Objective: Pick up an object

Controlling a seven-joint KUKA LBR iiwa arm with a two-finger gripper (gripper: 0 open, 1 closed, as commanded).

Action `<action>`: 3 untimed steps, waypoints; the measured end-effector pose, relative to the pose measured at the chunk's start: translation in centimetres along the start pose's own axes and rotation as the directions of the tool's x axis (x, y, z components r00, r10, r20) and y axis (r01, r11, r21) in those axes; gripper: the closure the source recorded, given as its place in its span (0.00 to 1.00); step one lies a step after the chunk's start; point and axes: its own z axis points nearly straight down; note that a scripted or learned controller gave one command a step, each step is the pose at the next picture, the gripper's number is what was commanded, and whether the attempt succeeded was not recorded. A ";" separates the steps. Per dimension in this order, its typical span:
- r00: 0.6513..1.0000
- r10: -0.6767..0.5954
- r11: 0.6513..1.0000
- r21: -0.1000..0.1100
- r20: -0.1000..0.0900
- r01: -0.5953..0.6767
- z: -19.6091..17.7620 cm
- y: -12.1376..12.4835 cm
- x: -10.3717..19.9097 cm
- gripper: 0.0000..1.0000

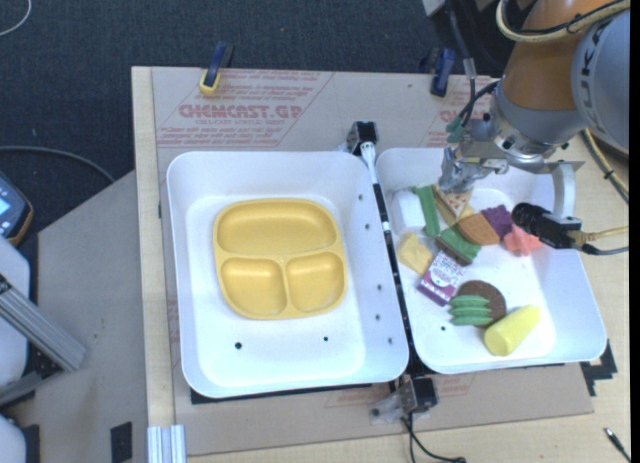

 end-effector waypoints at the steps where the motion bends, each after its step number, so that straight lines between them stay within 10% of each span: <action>1: 1.000 0.004 1.000 -0.001 0.001 -0.004 -2.0 -0.2 -0.2 1.00; 3: 1.000 0.004 1.000 0.000 0.002 -0.004 -1.7 1.0 0.0 1.00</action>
